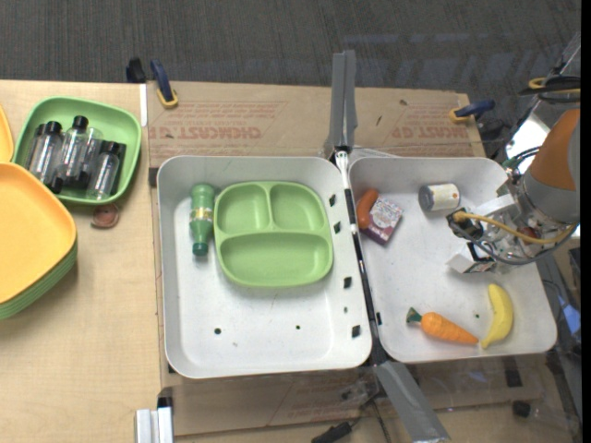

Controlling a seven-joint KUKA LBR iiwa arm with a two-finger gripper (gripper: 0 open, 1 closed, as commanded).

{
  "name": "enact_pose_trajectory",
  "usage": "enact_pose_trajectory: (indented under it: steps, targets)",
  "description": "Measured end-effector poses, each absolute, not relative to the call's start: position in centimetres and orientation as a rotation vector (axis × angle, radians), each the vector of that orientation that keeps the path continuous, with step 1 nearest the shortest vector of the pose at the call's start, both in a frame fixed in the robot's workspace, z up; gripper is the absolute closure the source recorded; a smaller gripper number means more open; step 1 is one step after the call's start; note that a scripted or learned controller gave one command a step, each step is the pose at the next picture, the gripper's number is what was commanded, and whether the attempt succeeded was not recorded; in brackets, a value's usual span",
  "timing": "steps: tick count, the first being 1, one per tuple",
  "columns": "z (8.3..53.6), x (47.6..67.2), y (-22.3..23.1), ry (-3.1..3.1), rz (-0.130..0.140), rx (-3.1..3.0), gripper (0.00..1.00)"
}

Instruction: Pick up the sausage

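Note:
The sausage (367,208), a short orange-red piece, lies at the left wall of the right bin (416,284). A purple packet (384,220) rests against its right side. My gripper (469,257) hangs low over the right part of that bin. It is well to the right of the sausage and apart from it. The arm's orange band (559,155) sits above it at the view's right edge.
The right bin also holds a pale cylinder (440,196), a carrot (445,329) and a banana (500,315). In the left bin (259,330) are a green divided plate (272,233) and a green bottle (200,218). Orange plates (32,243) and a green tray of bottles (78,150) stand left of the bins.

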State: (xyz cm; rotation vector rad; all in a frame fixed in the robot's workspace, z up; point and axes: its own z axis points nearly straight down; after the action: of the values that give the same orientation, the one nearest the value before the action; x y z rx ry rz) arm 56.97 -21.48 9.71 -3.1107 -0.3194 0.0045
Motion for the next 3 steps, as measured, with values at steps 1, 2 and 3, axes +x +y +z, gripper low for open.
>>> enact_pose_trajectory:
  steps: [1, 2, 3]
  targets:
    - [10.1, 51.1, -21.3, -0.518, 0.008, -3.090, 1.00]
    - [10.2, 56.3, -19.4, -0.345, 0.007, -3.121, 1.00]
    - [9.6, 53.7, -21.4, -0.548, -0.015, -3.081, 1.00]
